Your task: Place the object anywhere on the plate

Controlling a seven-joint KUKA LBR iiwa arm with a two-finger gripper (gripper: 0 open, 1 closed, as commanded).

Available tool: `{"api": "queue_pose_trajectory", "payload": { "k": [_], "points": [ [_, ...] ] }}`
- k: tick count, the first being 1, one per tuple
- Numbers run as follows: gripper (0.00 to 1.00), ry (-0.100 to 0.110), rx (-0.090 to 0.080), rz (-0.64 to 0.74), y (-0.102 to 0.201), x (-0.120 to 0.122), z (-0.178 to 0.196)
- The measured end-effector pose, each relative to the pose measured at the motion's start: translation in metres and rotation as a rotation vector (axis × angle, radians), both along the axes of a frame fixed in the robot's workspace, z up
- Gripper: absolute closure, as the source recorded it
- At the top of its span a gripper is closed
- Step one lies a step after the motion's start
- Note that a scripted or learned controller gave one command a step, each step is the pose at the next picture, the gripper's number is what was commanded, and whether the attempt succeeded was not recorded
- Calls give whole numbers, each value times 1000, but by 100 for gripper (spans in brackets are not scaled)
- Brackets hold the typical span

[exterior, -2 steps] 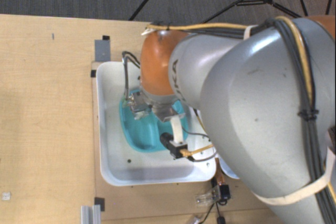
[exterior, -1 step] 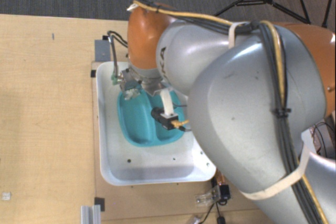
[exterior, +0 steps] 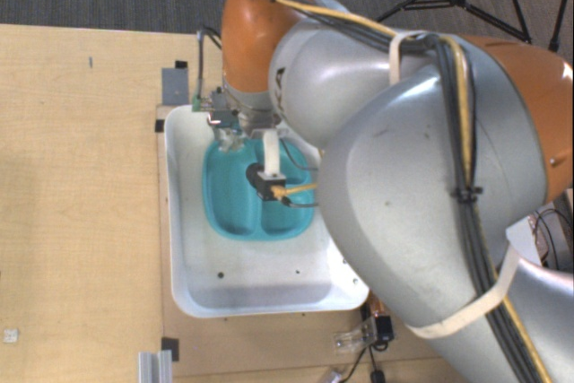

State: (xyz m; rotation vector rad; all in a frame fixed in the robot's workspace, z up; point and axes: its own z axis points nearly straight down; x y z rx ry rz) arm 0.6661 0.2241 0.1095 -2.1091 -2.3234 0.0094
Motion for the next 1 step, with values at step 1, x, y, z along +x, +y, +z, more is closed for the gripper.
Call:
{"api": "queue_pose_trajectory", "payload": {
  "k": [1],
  "points": [
    [100, -10, 4, -66, -17, -86, 15]
  ]
}}
